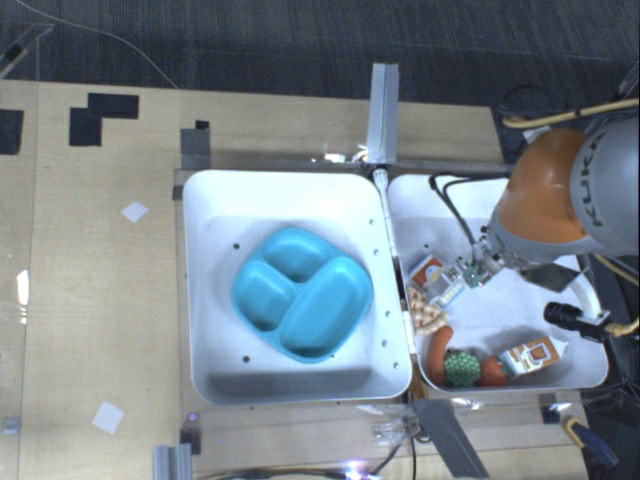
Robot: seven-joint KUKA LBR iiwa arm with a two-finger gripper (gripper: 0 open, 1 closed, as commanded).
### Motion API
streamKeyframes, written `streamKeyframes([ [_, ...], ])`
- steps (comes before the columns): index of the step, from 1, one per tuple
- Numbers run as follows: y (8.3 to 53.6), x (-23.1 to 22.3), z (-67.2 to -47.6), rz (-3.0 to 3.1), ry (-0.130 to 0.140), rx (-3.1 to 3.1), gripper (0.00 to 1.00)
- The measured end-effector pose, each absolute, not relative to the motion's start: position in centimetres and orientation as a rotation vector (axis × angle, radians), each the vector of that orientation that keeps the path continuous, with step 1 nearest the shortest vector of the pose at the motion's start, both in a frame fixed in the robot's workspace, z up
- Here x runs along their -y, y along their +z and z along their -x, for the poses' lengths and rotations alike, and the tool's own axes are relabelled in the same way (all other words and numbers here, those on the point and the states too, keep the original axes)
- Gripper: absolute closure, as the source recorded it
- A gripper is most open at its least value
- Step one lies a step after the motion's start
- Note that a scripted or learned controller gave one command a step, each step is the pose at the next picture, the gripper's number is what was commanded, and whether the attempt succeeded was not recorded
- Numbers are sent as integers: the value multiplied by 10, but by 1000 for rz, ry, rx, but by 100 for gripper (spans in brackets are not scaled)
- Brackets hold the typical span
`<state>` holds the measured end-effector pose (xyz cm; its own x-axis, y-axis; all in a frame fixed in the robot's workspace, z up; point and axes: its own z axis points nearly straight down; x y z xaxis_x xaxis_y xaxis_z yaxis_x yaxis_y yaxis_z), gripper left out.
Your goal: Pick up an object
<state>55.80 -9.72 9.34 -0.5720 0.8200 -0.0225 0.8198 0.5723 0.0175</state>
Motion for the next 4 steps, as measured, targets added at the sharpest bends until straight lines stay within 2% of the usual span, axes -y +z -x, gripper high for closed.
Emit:
streamKeyframes([
  [1,184,49,-639,-1250,3,-2878,0],
  [2,183,61,-566,-1247,1,-2883,0],
  [3,183,61,-566,-1247,1,-2883,0],
  [4,182,71,-488,-1266,1,-2876,0],
])
